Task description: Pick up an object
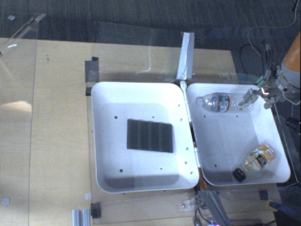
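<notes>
Camera view, looking down at a slant on the bench [56, 140]. Landmark: the right bin [221, 145].

- My arm [292, 65] comes in over the right bin's far right corner, orange band showing at the frame edge.
- My pincer [256, 97] sits over the bin's far wall, toward its right end. One pale finger [247, 99] slants down toward the bin floor. Whether the fingers are spread or closed, I cannot tell at this size and angle.
- Clear plastic bottle [216, 102] lies on its side along the right bin's far wall, near the middle of that wall. Its right end is just beside my pincer; contact cannot be judged. Not seen between my fingers.
- Second bottle, amber with a black cap [254, 162], lies tilted in the right bin's near right corner, cap toward the near wall.
- Left bin [108, 102] sits touching the right bin's left side. A dark ribbed rectangular pad [150, 136] lies flat at its centre.
</notes>
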### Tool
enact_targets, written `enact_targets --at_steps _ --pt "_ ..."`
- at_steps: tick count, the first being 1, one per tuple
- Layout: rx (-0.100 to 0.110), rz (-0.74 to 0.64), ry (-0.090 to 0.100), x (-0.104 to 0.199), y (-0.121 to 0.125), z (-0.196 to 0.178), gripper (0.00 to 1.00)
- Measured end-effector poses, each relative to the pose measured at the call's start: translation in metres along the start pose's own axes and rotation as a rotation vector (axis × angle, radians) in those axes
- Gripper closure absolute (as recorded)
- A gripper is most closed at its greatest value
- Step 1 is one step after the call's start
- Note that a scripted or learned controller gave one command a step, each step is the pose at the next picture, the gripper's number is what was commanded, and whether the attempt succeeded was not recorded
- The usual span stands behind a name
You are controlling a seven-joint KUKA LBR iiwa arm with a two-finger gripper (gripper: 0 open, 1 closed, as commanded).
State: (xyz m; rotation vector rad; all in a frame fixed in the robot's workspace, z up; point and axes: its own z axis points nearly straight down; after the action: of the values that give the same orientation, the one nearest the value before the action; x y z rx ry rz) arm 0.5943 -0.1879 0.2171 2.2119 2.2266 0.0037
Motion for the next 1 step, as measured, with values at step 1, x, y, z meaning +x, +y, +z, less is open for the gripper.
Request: enact_targets --at_steps 1 --pt "0.000 0.000 0.000 0.0000 0.0000 -0.0001 0.00"
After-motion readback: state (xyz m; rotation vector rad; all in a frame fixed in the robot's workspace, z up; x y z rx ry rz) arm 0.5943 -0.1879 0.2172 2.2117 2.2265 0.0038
